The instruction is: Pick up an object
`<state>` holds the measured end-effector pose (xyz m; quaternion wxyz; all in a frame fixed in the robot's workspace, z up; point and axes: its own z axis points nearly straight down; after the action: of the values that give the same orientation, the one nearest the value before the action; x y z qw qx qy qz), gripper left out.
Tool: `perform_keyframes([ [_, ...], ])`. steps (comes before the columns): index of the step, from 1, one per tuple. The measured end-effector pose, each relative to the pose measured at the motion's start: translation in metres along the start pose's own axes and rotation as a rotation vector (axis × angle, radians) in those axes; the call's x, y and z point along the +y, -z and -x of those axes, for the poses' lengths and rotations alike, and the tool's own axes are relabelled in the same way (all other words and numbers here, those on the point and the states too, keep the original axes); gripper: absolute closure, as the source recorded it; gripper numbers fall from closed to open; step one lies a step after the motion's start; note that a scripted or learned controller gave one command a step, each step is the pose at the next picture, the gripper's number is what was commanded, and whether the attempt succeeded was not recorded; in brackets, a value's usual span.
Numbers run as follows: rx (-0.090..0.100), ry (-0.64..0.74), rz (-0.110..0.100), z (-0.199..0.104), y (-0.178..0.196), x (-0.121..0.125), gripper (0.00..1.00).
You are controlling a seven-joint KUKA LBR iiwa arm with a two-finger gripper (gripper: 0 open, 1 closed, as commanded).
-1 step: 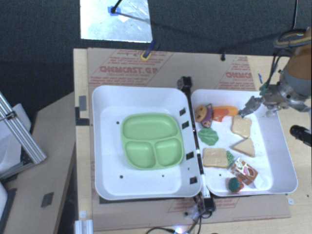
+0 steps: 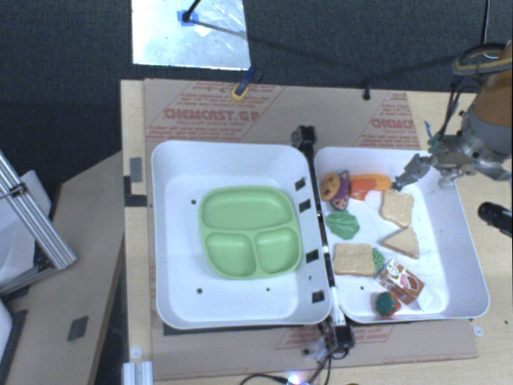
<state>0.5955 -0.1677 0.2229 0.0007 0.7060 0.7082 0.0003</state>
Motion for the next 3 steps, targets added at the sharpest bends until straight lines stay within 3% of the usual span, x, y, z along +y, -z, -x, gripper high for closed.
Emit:
perform_keyframes([
  [2, 0.001, -0.002, -0.003, 0.001, -0.106, 0.002, 0.0],
  [3, -0.002, -0.001, 0.003, 0.001, -0.137, 0.004, 0.0],
])
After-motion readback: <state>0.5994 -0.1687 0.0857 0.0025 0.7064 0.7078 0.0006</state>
